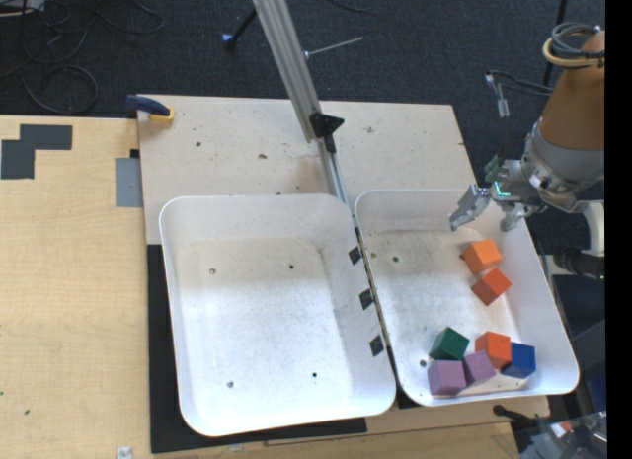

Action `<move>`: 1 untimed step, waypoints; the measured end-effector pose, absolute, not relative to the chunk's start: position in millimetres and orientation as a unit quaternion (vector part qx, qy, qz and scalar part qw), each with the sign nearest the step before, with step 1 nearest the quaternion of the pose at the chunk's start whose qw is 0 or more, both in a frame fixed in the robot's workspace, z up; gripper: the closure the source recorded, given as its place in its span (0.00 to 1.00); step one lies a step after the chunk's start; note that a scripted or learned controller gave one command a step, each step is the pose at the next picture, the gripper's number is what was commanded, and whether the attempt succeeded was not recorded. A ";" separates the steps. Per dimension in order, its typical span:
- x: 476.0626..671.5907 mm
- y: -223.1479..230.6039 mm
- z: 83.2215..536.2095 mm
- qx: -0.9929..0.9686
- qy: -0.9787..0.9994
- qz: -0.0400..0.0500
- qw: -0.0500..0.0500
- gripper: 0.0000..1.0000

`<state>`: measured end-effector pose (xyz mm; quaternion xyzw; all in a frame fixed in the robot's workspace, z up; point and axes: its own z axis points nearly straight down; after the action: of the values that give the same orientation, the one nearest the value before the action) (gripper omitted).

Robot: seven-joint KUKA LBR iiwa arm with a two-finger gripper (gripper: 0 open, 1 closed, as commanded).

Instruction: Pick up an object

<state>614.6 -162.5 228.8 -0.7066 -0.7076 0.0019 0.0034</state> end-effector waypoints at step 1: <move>615.4 -162.5 231.2 -0.706 -0.708 0.001 0.002 0.00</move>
<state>615.4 -162.5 231.2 -0.7061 -0.7081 0.0009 0.0016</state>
